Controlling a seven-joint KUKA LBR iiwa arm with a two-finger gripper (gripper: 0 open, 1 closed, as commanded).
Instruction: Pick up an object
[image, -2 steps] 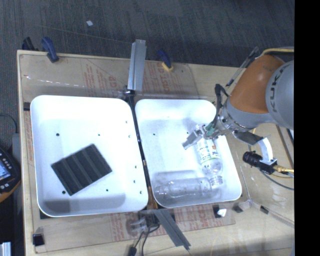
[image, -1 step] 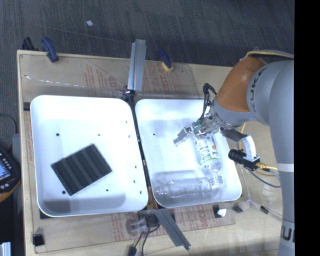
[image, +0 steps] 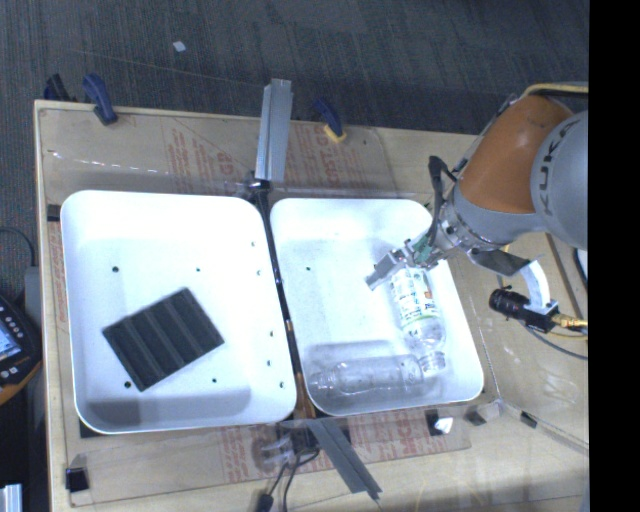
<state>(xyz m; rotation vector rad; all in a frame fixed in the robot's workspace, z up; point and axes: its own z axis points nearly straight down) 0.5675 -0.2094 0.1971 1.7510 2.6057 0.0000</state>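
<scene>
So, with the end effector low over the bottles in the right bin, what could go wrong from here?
1. The labelled bottle is clear, round plastic, so it may slip or roll away as the end effector closes on it.
2. Its lower end meets the second clear bottle lying along the front wall; a push could shift both.
3. Both bottles sit near the right bin's wall, which may obstruct the approach.

Bottles (image: 417, 305) crowding right bin's (image: 300, 300) corner
</scene>
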